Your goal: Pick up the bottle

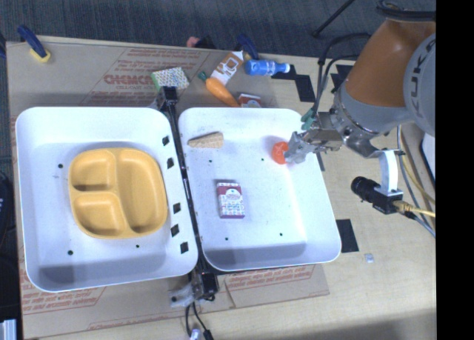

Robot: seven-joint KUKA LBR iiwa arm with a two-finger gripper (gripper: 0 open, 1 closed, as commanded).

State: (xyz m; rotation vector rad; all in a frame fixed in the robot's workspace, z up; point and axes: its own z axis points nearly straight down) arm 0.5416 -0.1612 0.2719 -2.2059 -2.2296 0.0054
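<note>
The gripper (295, 147) hangs low at the right bin's (318, 238) right edge, right against a small orange-red object (278, 152); whether its fingers are spread or pinching, I can't tell from here. The bottle (261, 68) lies well apart from it, outside both bins on the cardboard behind the right bin. It's a small blue bottle lying on its side, with a lighter, pale end pointing right.

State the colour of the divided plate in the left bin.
Yellow; the divided plate shows plainly in the camera view.
</note>
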